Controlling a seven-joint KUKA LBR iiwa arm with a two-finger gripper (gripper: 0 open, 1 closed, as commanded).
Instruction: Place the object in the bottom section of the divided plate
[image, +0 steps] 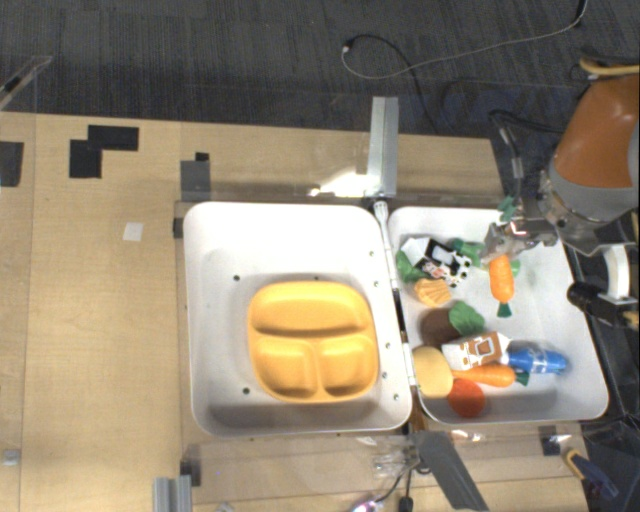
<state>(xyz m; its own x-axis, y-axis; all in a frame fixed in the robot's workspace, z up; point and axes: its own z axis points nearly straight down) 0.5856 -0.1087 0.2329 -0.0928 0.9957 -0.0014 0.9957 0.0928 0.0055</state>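
Note:
A yellow divided plate (312, 338) lies in the left bin (215, 300), with one wide section on its far side and two smaller sections on its near side. All three sections hold nothing. My gripper (512, 236) hangs over the far right part of the right bin (585, 385). An orange toy carrot (501, 279) with a green end sits just below the gripper, close to its tip. I cannot make out whether the carrot is held or resting on the bin floor.
The right bin holds several toys: a green piece (408, 266), a black-and-white cow (441, 264), a brown lump (437, 326), a white and orange bottle (481, 350), a blue piece (541, 360), a red tomato (466, 398) and a pale yellow piece (432, 370). A metal divider (390, 290) separates the bins.

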